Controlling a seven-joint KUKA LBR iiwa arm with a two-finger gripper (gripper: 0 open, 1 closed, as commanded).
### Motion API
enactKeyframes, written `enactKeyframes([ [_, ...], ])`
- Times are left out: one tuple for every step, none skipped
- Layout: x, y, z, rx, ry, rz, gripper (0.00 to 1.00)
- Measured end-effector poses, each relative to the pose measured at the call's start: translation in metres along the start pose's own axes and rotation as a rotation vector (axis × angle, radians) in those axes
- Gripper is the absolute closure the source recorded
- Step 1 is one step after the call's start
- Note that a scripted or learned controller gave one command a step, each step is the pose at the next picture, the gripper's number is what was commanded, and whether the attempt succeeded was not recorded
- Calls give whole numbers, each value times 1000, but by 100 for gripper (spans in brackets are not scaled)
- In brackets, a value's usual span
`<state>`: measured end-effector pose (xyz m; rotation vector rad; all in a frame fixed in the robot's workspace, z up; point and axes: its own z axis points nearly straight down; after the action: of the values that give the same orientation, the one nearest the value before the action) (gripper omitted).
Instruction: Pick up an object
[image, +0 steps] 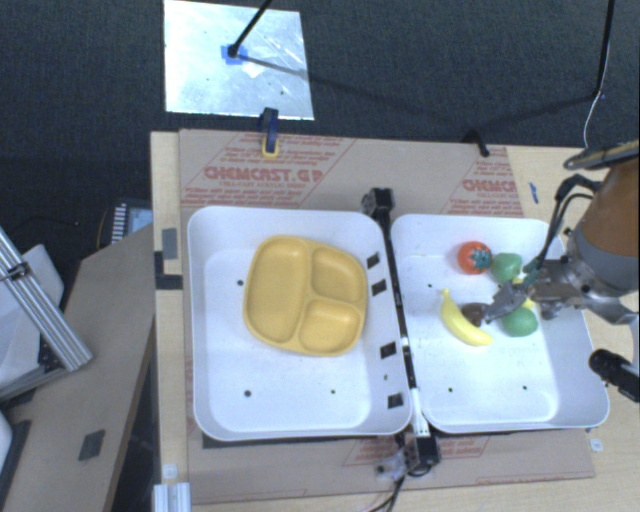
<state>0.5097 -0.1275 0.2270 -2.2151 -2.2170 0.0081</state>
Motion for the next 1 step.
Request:
enactKeyframes([
  [0,2,-5,-11,-2,-2,0],
])
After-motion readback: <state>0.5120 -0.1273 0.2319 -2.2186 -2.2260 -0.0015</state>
